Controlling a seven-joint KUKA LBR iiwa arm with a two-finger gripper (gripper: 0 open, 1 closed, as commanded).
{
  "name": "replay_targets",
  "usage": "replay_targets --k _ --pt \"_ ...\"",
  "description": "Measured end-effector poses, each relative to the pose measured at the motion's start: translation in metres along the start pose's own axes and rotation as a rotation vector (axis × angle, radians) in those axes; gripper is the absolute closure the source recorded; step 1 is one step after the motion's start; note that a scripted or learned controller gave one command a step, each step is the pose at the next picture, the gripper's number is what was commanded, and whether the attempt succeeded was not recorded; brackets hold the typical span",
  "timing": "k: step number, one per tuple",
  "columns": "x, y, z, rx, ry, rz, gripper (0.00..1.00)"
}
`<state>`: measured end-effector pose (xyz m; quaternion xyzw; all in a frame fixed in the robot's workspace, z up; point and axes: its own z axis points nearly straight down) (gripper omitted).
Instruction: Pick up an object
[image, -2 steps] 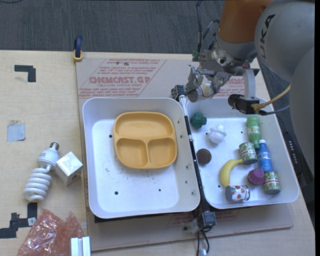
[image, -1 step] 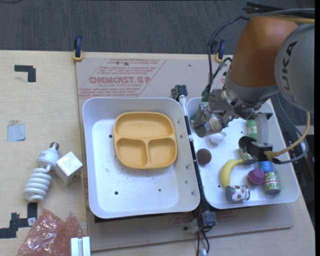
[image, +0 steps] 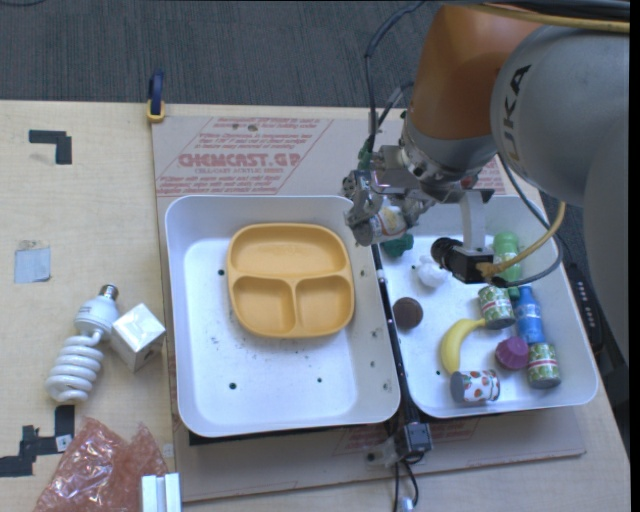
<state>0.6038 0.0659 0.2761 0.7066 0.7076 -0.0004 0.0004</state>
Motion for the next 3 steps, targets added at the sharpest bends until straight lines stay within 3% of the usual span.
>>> replay_targets --k 1,2,3 --pt "0.042 -0.006 -0.007 0.001 0.0 -0.001 1.0" --pt "0.007 -0.007 -0.009 0.001 0.0 0.003 1.0" --pt "0.018 0.017 -0.002 0.0 -0.001 0.0 1.0"
